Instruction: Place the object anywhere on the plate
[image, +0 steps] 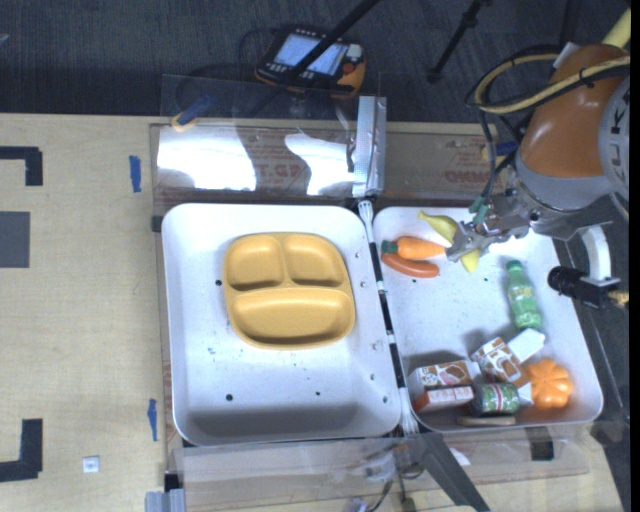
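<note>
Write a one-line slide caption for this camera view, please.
Gripper hovers over banana and carrot in right bin; yellow plate waits in left bin.

**Bench surroundings**

Pale wooden benchtop (80, 300) carries black tape corner marks (28, 165) and small blue tape strips (134, 172). Dark grey carpeted floor (120, 50) lies beyond. A clear plastic panel (260, 150) behind the bins reflects bright overhead light. Black tripod legs (460, 40) stand on the floor.

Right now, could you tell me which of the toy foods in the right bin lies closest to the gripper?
The yellow banana, at the bin's far edge. It lies right beside the gripper, nearer than the carrot; the green bottle and the packets sit further toward the near side.
</note>
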